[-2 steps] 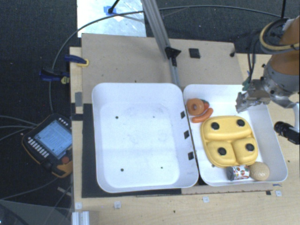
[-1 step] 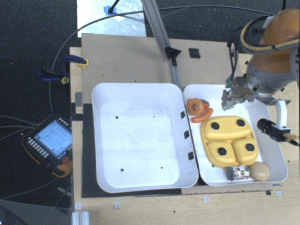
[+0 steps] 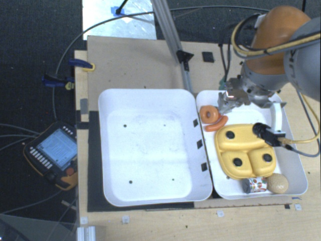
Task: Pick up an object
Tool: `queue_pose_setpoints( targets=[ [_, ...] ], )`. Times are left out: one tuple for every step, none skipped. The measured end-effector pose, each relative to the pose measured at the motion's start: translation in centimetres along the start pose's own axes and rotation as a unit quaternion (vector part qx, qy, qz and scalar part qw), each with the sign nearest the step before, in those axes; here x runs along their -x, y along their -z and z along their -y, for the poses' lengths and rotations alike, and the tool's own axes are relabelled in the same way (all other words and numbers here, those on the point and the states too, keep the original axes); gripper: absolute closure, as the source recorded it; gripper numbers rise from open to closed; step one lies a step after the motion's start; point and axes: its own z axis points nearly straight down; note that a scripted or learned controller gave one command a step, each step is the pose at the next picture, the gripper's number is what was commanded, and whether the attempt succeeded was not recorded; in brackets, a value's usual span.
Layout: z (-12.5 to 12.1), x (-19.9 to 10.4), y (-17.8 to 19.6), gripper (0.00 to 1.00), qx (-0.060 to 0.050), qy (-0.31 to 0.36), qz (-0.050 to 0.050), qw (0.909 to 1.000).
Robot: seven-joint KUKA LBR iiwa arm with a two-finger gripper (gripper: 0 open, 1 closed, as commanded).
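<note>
My bench (image 3: 135, 64) is tan board, lying on dark speckled carpet (image 3: 35, 29). A shiny sheet (image 3: 120, 14) lies past its far edge. Cables (image 3: 65, 59) and a handheld pendant (image 3: 52, 152) lie left.

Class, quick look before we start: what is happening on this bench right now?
A robot arm reaches over the right bin, its pincer low at the far end, just above a donut and a carrot. Nothing shows between its fingers. Also in that bin lie a yellow tray, a small can and a beige ball.
</note>
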Motion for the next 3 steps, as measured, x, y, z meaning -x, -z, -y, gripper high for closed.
queue_pose_setpoints(
  targets=[
    [-0.5, -4.9, 0.0, 1.0, 0.0, 0.0, 0.0, 1.0],
    [-2.0, -9.4, -0.8, 1.0, 0.0, 0.0, 0.0, 1.0],
    [-1.9, -9.2, -0.7, 0.0, 0.0, -0.002, 0.001, 1.0]
  ],
)
